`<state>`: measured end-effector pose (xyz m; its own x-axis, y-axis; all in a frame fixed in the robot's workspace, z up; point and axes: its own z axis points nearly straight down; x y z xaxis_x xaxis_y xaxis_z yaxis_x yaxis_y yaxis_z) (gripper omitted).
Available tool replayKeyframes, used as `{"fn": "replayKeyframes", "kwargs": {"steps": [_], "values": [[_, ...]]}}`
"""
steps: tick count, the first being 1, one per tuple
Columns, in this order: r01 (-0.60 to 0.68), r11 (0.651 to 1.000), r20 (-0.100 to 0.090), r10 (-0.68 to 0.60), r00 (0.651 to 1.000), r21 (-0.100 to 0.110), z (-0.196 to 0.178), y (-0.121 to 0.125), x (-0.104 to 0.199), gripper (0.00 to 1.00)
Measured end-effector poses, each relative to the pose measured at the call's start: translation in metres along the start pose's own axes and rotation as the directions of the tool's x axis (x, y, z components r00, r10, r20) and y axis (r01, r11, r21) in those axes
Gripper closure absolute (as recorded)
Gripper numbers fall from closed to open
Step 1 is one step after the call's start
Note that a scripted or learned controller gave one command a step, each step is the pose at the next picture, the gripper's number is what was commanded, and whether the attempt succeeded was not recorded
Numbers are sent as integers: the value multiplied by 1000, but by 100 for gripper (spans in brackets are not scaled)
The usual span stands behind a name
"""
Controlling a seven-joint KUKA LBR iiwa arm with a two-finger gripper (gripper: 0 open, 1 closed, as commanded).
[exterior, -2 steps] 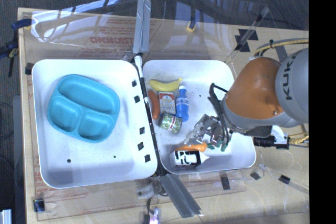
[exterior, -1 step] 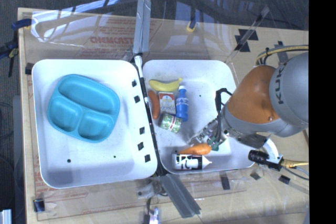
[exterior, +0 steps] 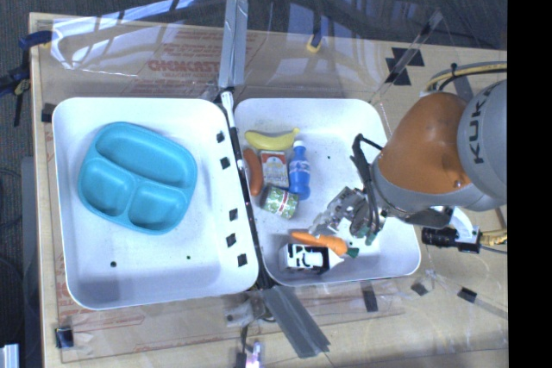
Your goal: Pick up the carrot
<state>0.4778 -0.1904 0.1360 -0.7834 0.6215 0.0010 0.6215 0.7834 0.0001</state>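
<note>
The carrot [exterior: 317,241], orange with a small green top at its right end, lies in the right bin [exterior: 345,121] near the front wall. It rests partly on a black and white packet [exterior: 304,258]. My gripper [exterior: 348,218] hangs just above and to the right of the carrot's right end, pointing down and left. Its fingers [exterior: 336,208] stand apart, open, with nothing between them. The orange band and grey arm [exterior: 431,155] cover the bin's right side.
The right bin also holds a banana [exterior: 270,138], a red sausage [exterior: 254,171], a small carton [exterior: 274,168], a blue bottle [exterior: 298,171] and a green can [exterior: 280,202]. In the left bin [exterior: 86,271] lies a blue divided plate [exterior: 136,177].
</note>
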Motion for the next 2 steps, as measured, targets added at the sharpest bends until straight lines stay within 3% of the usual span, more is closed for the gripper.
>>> {"fn": "replayKeyframes", "kwargs": {"steps": [1, 2], "values": [[217, 976, 22, -217, 976, -5, 37, -2, -12, 0], [-257, 966, 2, 257, 966, -2, 45, -15, -13, 0]]}}
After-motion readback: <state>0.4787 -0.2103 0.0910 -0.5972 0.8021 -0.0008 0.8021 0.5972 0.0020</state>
